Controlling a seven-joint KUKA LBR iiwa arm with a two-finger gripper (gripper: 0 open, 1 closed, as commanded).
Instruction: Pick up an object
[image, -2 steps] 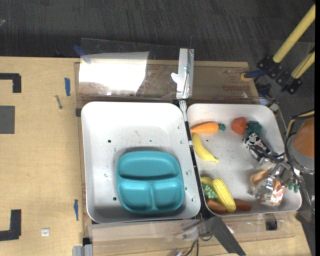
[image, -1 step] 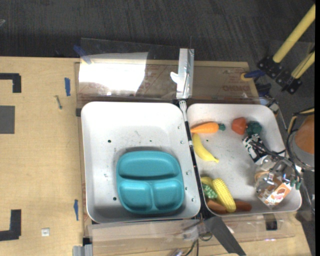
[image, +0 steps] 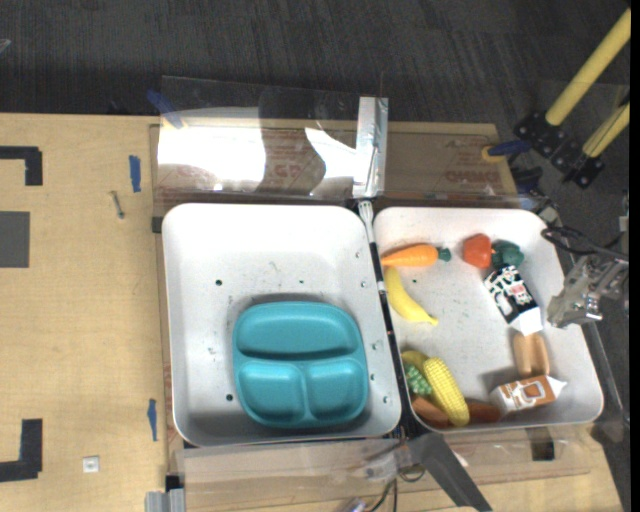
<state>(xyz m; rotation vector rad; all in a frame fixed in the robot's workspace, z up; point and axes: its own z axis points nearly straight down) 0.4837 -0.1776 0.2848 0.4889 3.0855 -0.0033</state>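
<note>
The right bin (image: 470, 285) holds several toy foods. An orange carrot (image: 412, 257) lies at its far left, with a yellow banana (image: 406, 300) just below it. A red tomato with a green top (image: 479, 250) sits at the back, beside a black-and-white milk carton (image: 513, 293). A brown sausage roll (image: 530, 352) and an orange carton (image: 527, 393) lie at the near right. Corn (image: 445, 389) rests on a dark sausage (image: 480, 411) near green grapes (image: 412, 378). My gripper (image: 575, 308) hangs over the bin's right rim, just right of the milk carton, with nothing visibly in it.
The left bin (image: 200, 290) holds a teal divided plate (image: 298, 362). A clear plastic sheet and a taped divider (image: 370, 150) stand behind the bins. Yellow-and-black stand legs (image: 585, 75) rise at the far right. Tan bench board (image: 70, 300) stretches left.
</note>
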